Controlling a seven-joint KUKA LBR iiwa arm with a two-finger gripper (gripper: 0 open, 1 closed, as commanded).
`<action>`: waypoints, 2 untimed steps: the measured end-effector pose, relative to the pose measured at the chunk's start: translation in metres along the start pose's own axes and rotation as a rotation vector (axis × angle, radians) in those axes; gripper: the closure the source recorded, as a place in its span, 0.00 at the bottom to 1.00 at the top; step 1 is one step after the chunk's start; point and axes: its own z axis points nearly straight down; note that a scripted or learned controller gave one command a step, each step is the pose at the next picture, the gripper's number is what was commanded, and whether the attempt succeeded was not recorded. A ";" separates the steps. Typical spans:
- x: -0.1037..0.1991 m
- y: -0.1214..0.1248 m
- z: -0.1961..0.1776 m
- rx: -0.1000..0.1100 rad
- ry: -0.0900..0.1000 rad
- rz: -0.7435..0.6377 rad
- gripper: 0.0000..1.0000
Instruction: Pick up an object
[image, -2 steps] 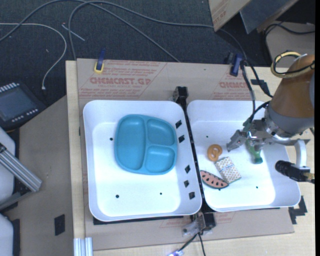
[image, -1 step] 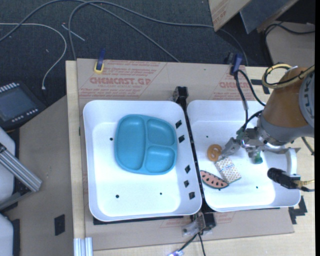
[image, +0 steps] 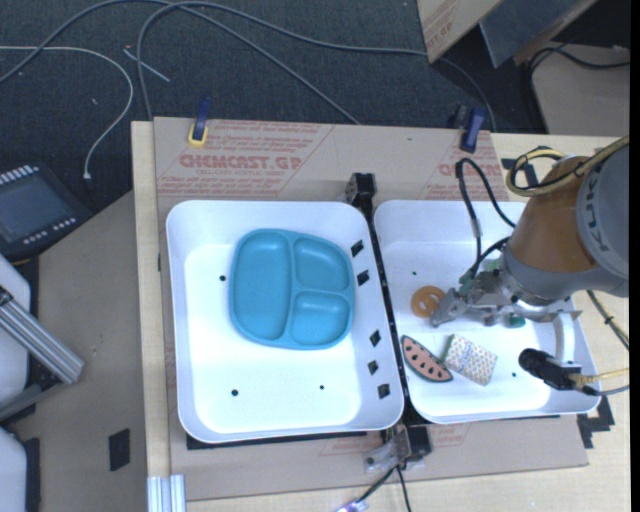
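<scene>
the nearest candidates for picking lay in the right bin (image: 440, 225): a small round orange disc (image: 428, 300) with a hole in its middle sat toward the bin's left side, near the divide between the two bins. below it in the view, nearer the bin's front edge, lay a watermelon slice piece (image: 426, 360), red with dark seeds and a dark rind, and just beside that on its right rested a pale patterned block (image: 470, 358), tilted; whether those two touched could not be told. the gripper (image: 455, 308) was down inside the right bin, just to the right of the orange disc and above the patterned block in the view. nothing could be seen held in it, and whether it was open or closed could not be told from this slant. the arm (image: 560, 240) came in from the right, its orange band over the bin's right part. the left bin (image: 200, 330) held a blue divided plate (image: 292, 288) with three compartments, lying flat toward the bin's upper middle. both bins sat on a cardboard sheet (image: 300, 150) printed with red lettering.
</scene>
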 end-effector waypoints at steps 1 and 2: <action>0.000 0.001 -0.013 -0.005 -0.001 0.001 1.00; -0.002 0.009 -0.059 -0.009 -0.003 -0.001 1.00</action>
